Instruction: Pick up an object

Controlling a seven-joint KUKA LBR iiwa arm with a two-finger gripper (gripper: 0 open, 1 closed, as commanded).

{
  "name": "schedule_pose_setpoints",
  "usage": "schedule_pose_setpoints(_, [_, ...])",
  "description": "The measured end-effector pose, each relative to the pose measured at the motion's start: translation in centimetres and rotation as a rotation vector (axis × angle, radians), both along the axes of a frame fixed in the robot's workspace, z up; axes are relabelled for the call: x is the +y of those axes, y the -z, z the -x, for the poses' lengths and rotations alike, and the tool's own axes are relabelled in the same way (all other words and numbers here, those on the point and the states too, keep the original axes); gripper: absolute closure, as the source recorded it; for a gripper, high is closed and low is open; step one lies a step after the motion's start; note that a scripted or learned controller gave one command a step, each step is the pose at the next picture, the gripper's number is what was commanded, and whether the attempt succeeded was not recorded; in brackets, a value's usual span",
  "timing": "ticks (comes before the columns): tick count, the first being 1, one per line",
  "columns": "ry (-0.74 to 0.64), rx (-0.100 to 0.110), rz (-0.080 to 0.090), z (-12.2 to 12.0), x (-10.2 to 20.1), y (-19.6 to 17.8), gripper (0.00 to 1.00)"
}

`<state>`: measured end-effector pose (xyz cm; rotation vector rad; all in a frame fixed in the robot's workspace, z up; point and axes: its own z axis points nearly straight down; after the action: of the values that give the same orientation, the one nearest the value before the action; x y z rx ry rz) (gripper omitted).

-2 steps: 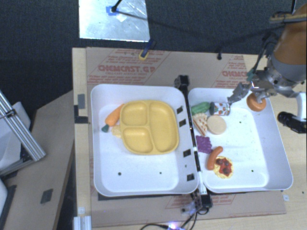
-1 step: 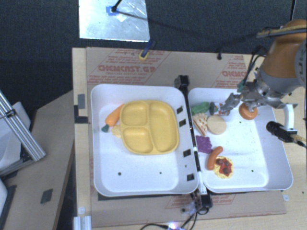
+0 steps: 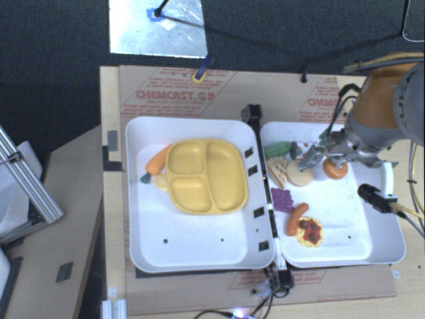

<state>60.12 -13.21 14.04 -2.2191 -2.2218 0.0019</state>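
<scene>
Camera view: the grey two-finger gripper (image 3: 309, 158) hangs low in the right shallow white bin (image 3: 352, 244), apparently touching a round tan toy biscuit (image 3: 300, 176). Finger state: cannot tell. A yellow compartment plate (image 3: 202, 176) occupies the left shallow white bin (image 3: 143, 244).

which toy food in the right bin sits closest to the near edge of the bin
The pizza slice, yellow with red topping, lies nearest the near edge of the right bin. The hot dog sits just behind it; the purple grapes are farther back.
</scene>
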Motion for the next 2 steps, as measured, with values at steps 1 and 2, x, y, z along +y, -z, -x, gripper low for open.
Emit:
schedule_pose_setpoints(1, [0.001, -0.003, -0.001, -0.1, 0.1, 5.1, 0.00])
schedule_pose_setpoints(2, [0.000, -0.013, 0.003, -0.4, -0.1, 3.5, 1.00])
